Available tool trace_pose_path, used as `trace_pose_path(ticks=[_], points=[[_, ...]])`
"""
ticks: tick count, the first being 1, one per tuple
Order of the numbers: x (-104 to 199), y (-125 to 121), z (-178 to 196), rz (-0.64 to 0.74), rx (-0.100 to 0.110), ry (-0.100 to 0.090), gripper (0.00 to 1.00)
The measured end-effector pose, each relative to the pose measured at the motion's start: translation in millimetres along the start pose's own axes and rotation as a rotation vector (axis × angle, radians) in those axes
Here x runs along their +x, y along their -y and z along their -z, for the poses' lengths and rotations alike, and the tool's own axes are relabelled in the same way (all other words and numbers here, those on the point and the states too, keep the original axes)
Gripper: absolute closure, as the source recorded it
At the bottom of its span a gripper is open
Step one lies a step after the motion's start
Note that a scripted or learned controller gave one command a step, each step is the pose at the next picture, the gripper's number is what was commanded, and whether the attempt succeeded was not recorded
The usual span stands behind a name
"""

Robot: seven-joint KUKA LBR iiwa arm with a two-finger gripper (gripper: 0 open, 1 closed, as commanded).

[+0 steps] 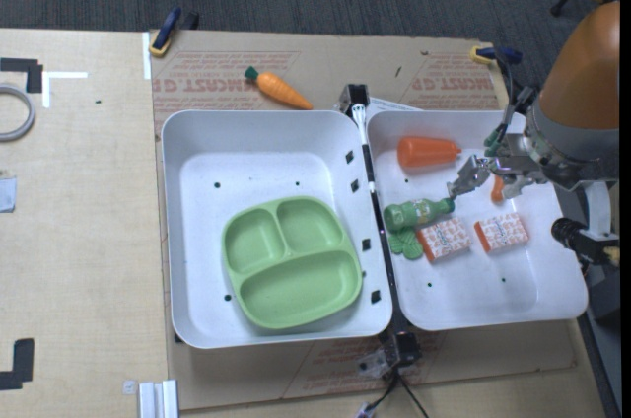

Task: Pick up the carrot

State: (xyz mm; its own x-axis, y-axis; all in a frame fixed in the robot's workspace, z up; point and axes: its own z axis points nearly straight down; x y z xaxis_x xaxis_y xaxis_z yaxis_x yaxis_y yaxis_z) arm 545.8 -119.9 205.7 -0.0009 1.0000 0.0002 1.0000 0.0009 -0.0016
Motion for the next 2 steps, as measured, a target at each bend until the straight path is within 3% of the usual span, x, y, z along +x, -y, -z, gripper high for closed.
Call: trace_pose_path(ticks=[1, 2], points=[[-38.6, -42.1, 14.4, 0.049, -0.003, 0.001, 0.0], [-26.6, -32.8, -99.8, 0.124, -0.009, 0.005, 0.0]])
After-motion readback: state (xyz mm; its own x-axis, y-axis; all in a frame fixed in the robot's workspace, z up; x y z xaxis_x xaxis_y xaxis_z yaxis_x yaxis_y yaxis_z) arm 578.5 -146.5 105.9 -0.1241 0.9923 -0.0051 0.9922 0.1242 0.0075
